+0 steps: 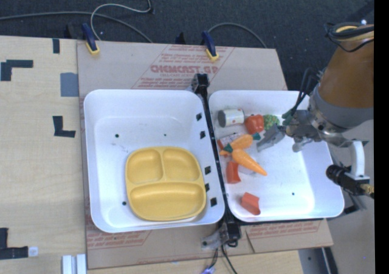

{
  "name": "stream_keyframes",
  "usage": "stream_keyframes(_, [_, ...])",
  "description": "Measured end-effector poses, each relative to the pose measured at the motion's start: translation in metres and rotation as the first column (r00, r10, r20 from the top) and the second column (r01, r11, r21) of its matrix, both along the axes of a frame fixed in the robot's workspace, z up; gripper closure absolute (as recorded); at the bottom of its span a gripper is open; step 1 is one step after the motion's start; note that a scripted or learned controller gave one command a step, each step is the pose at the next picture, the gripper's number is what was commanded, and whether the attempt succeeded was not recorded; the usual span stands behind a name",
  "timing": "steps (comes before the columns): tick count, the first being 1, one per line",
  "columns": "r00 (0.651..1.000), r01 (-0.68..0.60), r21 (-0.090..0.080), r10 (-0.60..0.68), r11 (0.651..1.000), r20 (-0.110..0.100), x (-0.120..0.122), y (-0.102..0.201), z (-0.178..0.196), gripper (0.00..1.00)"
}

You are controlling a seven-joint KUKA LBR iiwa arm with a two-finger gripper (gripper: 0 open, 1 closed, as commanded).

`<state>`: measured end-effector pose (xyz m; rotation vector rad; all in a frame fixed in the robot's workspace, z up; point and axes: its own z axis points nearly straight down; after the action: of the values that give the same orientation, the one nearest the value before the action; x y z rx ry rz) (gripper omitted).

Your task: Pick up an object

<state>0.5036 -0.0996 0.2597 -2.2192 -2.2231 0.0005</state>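
Note:
Several toy foods lie in the left half of the right bin (304, 200). Among them are a grey-and-white cylinder (231, 117), a red round piece (255, 123), a green piece (271, 120), two orange carrots (250, 162) (242, 142), a red strip (233, 172) and a red block (250, 203). My gripper (269, 138) reaches in from the right, low over the bin floor. It sits just below the green piece and right of the upper carrot. No object is visibly between its tips.
A yellow divided plate (164, 183) lies in the left bin (103, 115). The right bin's right half is bare white floor. The arm's orange band (349, 72) hangs over that bin's right rim. Blue clamps (91, 39) (209, 47) hold the cardboard behind.

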Motion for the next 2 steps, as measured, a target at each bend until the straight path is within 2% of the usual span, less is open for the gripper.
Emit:
stream_keyframes(1, [1.000,0.001,0.001,-0.001,1.000,-0.005,0.025,-0.001,-0.109,0.00])
stream_keyframes(2, [1.000,0.000,0.003,0.000,1.000,0.005,0.084,0.002,-0.170,0.00])
